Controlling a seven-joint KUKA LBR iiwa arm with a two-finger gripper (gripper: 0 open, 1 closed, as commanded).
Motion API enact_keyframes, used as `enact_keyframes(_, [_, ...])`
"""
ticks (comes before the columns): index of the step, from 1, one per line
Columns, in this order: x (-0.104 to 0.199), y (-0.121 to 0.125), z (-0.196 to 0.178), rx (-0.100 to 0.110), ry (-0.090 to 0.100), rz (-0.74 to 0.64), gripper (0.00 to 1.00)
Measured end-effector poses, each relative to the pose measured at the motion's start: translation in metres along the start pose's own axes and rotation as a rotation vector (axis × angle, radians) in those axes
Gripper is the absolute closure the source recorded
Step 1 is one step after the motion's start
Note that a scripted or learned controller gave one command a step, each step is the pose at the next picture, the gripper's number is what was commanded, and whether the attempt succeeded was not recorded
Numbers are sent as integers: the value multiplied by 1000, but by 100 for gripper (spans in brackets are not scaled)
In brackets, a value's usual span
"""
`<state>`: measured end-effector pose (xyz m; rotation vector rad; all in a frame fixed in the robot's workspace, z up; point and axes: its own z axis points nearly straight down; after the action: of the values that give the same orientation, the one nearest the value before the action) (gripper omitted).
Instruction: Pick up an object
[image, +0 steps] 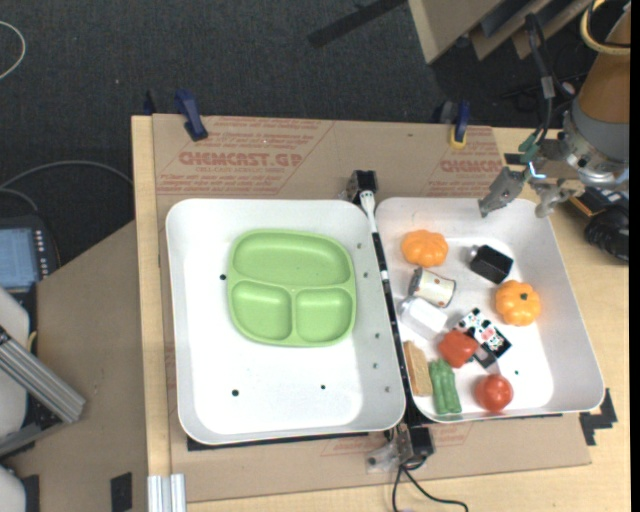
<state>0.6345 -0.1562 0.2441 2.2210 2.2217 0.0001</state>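
Observation:
The right bin (560, 300) holds several small objects: an orange pumpkin (424, 247) at its upper left, a second orange pumpkin (517, 302) at right, a black block (491, 263), a white cup (434, 288), a red tomato-like piece (457, 348), a red ball (493, 392), a green pickle (444, 387) and a black-and-white die (487, 334). My gripper (520, 196) hangs over the far edge of the right bin, above and behind the black block. Its two fingers stand spread apart, open, with nothing between them.
The left bin (200, 380) bears a green three-compartment plate (292, 287). Blue clamps (191, 117) hold the cardboard base at the far edge. A tan bar (416, 368) lies beside the pickle, and a white block (423, 317) below the cup.

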Motion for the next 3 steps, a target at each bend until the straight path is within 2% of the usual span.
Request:
enact_keyframes(1, [-2,-64,159,17,5,3,0])
enact_keyframes(2, [52,-125,159,2,0,0,0])
enact_keyframes(3, [58,-125,158,-7,-10,5,0])
